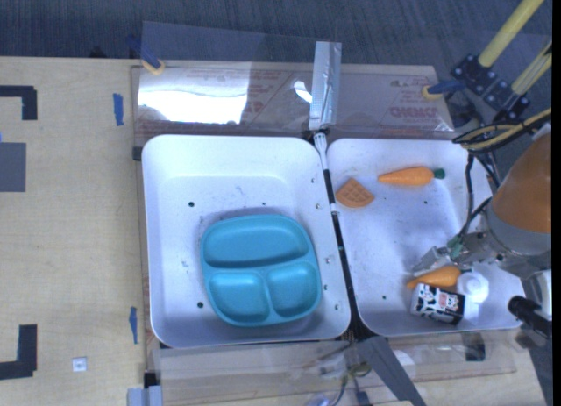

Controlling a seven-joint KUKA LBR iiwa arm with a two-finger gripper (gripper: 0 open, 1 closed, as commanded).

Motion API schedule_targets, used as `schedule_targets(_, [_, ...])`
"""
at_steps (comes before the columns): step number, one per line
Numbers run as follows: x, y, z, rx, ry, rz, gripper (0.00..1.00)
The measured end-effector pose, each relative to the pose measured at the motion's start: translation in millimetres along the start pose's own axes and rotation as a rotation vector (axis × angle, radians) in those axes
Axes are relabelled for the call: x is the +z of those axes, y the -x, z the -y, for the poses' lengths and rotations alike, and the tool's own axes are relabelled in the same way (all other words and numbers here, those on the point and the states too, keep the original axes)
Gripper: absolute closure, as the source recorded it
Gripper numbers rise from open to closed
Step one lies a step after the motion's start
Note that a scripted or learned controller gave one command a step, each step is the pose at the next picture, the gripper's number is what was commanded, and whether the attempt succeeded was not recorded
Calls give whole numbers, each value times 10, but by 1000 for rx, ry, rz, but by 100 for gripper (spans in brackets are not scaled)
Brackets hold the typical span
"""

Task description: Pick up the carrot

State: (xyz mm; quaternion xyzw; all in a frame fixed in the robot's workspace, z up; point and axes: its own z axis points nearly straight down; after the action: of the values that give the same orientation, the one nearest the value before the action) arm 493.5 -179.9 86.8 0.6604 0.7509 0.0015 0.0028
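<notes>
Gripper (pixel 445 258) hangs low on the far right, well to the right of the blue plate (pixel 260 267) and about level with it. It sits under the grey arm (pixel 526 229) with its orange band. Whether it is spread or closed cannot be told from this angle, and nothing can be seen held in it.

The blue plate has three compartments and lies flat in the left bin (pixel 166 220), toward that bin's near edge.

Just right of the plate and a little farther back, past the seam between the bins, a small tan waffle-like piece (pixel 354 194) lies on the floor of the right bin (pixel 386 246).

The carrot (pixel 408 176) is farther right of the plate and farther back again. It is near the right bin's back wall, lying on its side with its green end pointing away from the plate. It is well apart from the gripper.

Well to the right of the plate, toward the near edge, a small orange piece (pixel 437 277) lies just below the gripper. It touches a black-and-white bottle (pixel 438 303), whose white cap (pixel 473 288) points away from the plate.
</notes>
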Motion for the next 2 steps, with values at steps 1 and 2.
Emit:
schedule_targets(1, [-6,-339,77,-32,0,0,0])
schedule_targets(2, [-123,-328,54,-30,7,3,100])
